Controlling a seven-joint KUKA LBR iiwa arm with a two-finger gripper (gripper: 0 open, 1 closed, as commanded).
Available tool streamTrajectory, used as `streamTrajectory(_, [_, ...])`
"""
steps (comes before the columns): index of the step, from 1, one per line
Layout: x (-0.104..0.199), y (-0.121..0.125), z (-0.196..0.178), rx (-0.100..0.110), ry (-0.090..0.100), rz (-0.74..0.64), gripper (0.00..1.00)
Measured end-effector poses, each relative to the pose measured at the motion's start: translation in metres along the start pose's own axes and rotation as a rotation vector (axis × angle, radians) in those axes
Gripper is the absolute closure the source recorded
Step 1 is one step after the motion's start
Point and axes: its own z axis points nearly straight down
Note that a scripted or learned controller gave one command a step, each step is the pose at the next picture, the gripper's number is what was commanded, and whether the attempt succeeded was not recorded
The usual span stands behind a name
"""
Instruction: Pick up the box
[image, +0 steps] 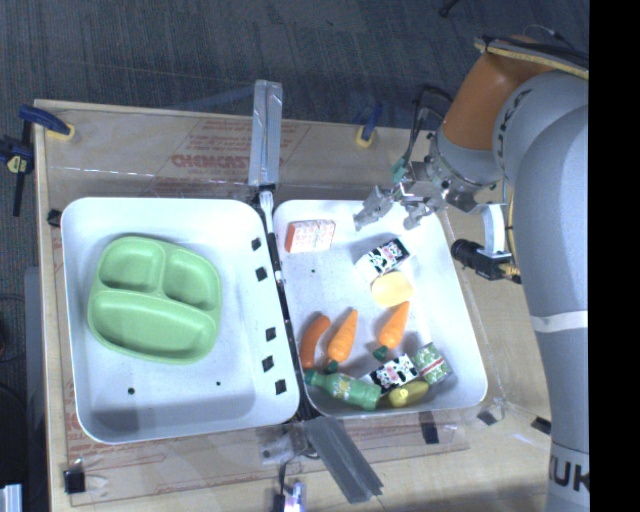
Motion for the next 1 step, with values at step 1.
streamTrajectory(1, [0.0449, 0.0078, 0.1110, 0.002, 0.000, 0.085, 0.00])
